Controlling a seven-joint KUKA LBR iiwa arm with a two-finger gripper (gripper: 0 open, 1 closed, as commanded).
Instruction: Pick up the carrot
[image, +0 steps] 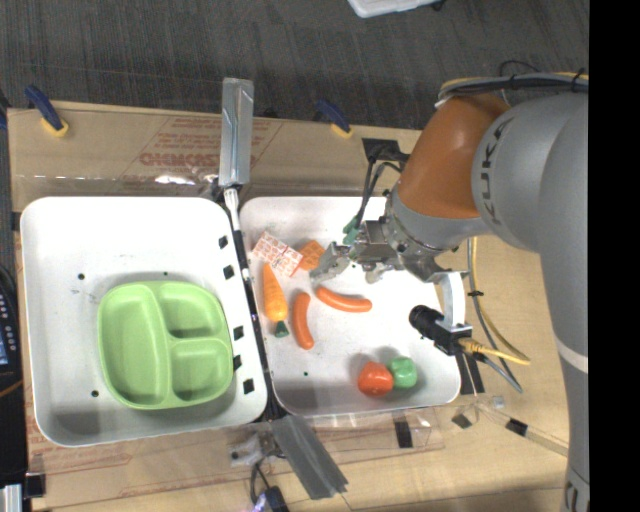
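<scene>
Because the grey arm with its orange band reaches in from the right, its claw (340, 255) hangs over the upper middle of the right-hand shallow white bin (335, 395), above the clutter rather than down among it. Whether its two fingers stand apart or together I cannot tell, since the metal parts blur into one another at this slant, and nothing shows between them.

While the claw hovers there, the task's thing, a short orange plastic carrot with a green stub at its lower end (273, 295), lies lengthwise against the left wall of that same bin, just beside the divider where the two bins meet. That spot looks awkward: with the wall so close on one side, I judge a finger has little room to slip in there, so a grasp across the carrot's free flanks, from top and bottom of the view, seems the safer choice.

Two smooth orange-red sausage-shaped toys could mislead a program hunting for orange. One (302, 320) lies just right of the carrot, and the other (343, 299) lies crosswise nearer the claw. A pink-and-white patterned wafer block (277, 251) rests above the carrot, near its upper tip.

Well apart, by the bin's lower edge, a round red tomato toy (375, 379) touches a green round toy (403, 372). A pale green divided plastic tray (165, 345) sits in the left-hand white bin (60, 240). I judge the pick not yet begun
</scene>
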